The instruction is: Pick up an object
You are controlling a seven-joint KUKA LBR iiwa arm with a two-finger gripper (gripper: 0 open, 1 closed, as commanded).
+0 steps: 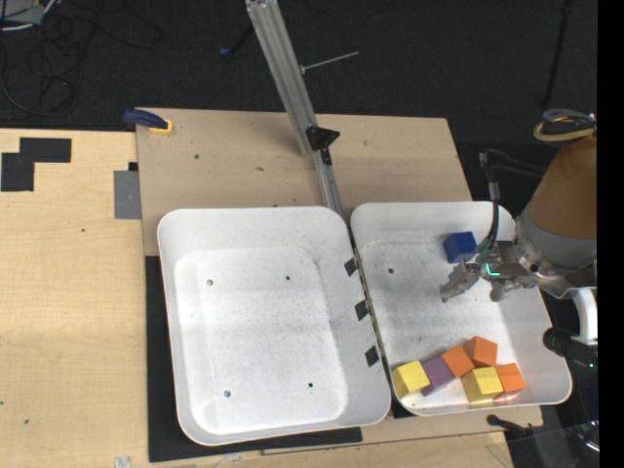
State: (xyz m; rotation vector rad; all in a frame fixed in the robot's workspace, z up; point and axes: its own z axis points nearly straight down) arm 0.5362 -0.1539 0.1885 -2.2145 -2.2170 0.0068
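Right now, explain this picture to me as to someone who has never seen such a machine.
One camera looks down at a slant on a bench with two white bins. The left bin has only bare floor showing. The right bin holds a blue block near the back and a cluster of yellow, orange and purple blocks at the front. The grey and orange arm reaches in from the right; its gripper hangs open over the right bin, just in front of the blue block, holding nothing.
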